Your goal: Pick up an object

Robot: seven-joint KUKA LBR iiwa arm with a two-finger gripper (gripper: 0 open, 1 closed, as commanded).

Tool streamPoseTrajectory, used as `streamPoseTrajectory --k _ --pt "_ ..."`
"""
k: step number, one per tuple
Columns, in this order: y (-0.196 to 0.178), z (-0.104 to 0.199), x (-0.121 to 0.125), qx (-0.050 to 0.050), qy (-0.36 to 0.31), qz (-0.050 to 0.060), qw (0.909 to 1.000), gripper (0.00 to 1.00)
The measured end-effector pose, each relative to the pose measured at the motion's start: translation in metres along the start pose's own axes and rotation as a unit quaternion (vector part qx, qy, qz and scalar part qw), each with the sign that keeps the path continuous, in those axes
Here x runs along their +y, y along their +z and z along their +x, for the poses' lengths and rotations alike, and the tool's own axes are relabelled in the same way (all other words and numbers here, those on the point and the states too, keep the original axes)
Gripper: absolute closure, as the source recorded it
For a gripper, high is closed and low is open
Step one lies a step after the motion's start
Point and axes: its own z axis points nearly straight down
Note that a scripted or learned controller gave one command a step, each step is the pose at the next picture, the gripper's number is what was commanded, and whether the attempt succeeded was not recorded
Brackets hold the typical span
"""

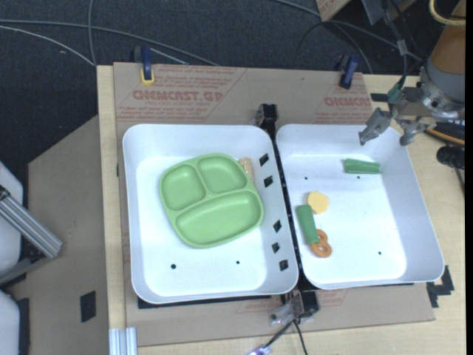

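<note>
Objects for picking lie in the right bin (414,198), and I list what I see from largest to smallest. My counter (222,87) is a brown board printed with red lettering, and it carries two shallow white bins side by side. In the left bin (148,257) sits a green divided plate (212,199) with three compartments, and a small tan piece (246,170) peeks out at its upper right edge, touching it.

In the right bin I see four small things. A green rectangular block (361,166) lies flat near the far wall. A longer green stick (305,223) lies lengthwise near the bin's left side. Just beside its upper end sits a yellow piece (318,202), and at its lower end an orange ring-shaped piece (321,248) touches it.

My tool (389,130) hangs over the far right corner of the right bin, just above and to the right of the green rectangular block, apart from it. Its two fingers (372,129) are spread wide, with nothing between them.
</note>
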Motion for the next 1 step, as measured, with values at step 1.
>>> streamPoseTrajectory --k 1 --pt "-0.0084 0.0005 0.0025 -0.001 -0.002 -0.007 1.0000 0.00"
